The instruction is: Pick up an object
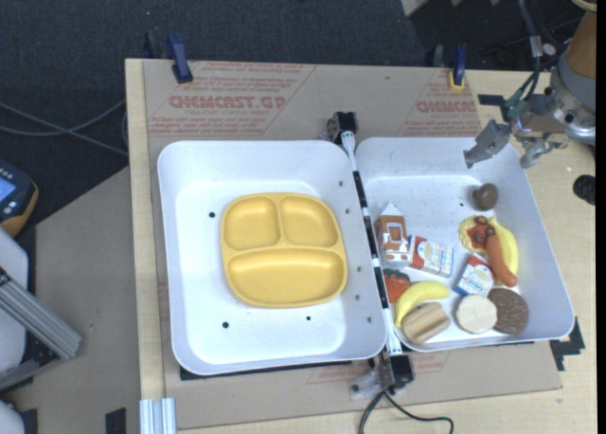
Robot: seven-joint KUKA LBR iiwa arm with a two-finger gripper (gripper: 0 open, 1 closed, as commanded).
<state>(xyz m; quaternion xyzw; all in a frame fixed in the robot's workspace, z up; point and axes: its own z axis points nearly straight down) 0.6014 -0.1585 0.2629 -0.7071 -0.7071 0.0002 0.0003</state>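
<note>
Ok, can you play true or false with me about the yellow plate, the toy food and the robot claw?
1. The yellow plate sits in the left bin. True.
2. The toy food is piled on the plate. False: it lies in the right bin.
3. The claw holds the carrot. False: the carrot lies in the bin, beside a banana.
4. A brown ball lies near the claw. True.

arm (579,72): grey metal, orange band up top | gripper (504,142): grey fingers | black cable along wrist
</note>
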